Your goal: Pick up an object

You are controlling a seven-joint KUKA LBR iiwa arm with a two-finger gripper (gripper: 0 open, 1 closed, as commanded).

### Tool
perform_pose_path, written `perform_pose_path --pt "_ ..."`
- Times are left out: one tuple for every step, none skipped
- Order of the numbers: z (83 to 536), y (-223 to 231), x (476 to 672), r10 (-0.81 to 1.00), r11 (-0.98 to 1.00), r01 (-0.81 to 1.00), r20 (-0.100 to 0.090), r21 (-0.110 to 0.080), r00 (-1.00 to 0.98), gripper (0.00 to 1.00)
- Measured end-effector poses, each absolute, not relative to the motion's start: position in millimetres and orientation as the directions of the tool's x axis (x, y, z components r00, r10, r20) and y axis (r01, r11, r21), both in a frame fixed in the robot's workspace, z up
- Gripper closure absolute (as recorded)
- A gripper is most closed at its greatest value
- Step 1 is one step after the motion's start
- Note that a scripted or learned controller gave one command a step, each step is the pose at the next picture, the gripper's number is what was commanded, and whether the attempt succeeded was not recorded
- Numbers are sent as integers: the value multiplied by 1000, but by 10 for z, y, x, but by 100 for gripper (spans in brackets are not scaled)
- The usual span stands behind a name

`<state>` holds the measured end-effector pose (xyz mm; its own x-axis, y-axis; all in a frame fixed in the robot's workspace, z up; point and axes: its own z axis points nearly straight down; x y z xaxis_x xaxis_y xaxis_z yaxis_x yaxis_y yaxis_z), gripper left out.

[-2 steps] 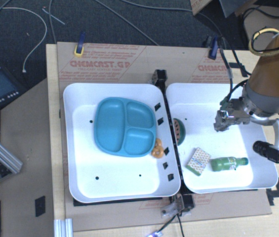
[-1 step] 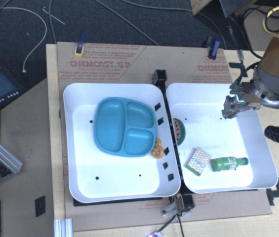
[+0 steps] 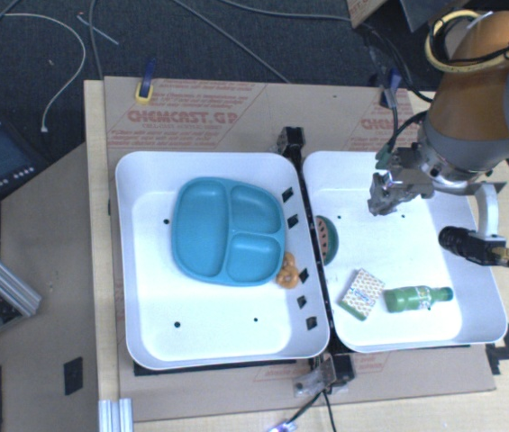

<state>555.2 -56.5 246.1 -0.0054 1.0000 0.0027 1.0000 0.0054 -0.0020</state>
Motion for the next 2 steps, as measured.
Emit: perform_pose_path --pt "2459 -111 5636 1000 5 1000 1 1 -5 100" --pt "2387 415 5546 1000 5 1000 3 -3 -5 100"
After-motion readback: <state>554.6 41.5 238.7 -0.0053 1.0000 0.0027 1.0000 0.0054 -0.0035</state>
